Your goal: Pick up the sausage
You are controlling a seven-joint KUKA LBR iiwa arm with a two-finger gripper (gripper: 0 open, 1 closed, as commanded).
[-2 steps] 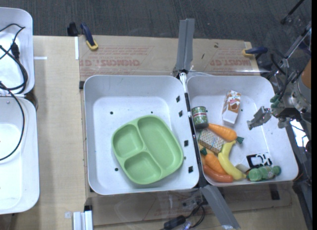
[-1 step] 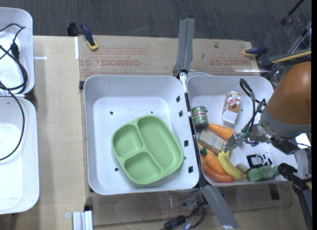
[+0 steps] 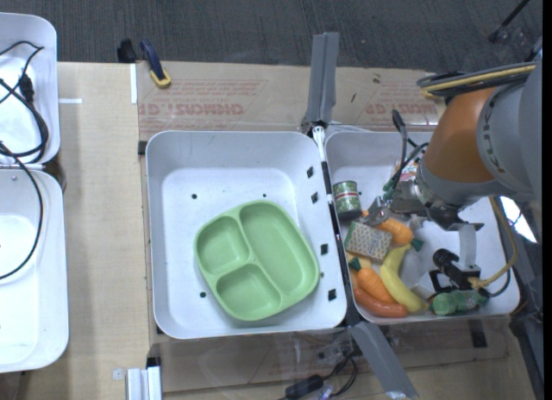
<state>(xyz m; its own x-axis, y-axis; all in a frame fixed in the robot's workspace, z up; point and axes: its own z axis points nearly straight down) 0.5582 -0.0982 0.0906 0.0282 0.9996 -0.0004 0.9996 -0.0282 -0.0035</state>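
The sausage (image 3: 380,308), reddish-orange and long, lies along the front wall of the right bin (image 3: 448,146). It sits below an orange carrot (image 3: 372,282) and beside a yellow banana (image 3: 398,278). My gripper (image 3: 381,210) hangs over the middle left of that bin, above a speckled tan sponge (image 3: 366,240) and next to a second orange piece (image 3: 398,229). It is well behind the sausage and not touching it. The grey and orange arm (image 3: 470,144) covers the bin's right side.
A small green can (image 3: 346,197) stands near the right bin's left wall. A green vegetable (image 3: 454,303) lies in its front right corner. The left bin (image 3: 164,217) holds a green divided plate (image 3: 255,259). A grey divider post (image 3: 323,79) rises between the bins.
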